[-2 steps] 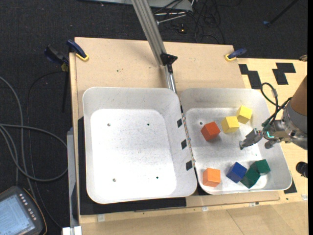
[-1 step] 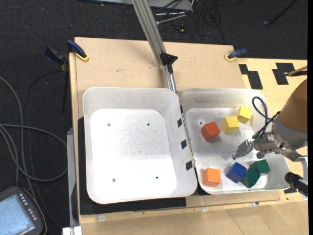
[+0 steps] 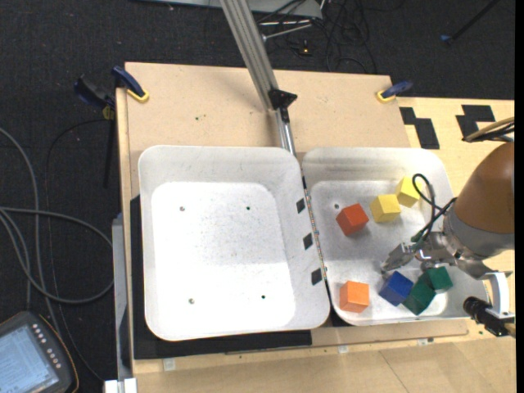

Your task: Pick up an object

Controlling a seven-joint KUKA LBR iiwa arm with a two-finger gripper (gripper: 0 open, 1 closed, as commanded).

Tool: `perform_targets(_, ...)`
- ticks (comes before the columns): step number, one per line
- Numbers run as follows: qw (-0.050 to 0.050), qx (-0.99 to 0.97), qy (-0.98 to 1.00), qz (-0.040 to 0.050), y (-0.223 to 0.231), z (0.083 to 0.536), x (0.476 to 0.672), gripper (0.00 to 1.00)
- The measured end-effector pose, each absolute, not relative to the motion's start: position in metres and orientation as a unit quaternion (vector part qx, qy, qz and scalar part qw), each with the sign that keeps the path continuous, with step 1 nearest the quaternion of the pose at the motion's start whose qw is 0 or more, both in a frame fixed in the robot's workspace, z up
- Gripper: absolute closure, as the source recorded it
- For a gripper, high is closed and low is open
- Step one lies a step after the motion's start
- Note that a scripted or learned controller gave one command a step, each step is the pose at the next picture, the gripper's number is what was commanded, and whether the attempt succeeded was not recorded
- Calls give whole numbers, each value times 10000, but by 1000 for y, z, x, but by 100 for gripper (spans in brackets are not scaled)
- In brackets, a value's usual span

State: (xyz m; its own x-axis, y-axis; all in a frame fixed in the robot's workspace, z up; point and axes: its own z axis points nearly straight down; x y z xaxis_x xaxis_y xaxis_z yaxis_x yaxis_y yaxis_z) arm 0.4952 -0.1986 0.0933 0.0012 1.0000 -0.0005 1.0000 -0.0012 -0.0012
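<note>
The tool (image 3: 403, 259) hangs spread open just above the blue cube (image 3: 397, 287); centre it there, clear of the green cubes (image 3: 427, 289) beside.

Right shallow white plastic bin (image 3: 360, 170) holding small coloured blocks, grey two-finger gripper (image 3: 399, 258) just above blue cube (image 3: 397, 287), green cubes (image 3: 428, 289) beside it

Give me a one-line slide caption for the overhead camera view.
KUKA arm's gripper poised over coloured blocks in the right bin, beside a blue block and green blocks.
</note>
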Motion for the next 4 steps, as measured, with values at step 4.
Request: perform_targets(4,-13,-7060,-7082,-4,-182,230,504,100)
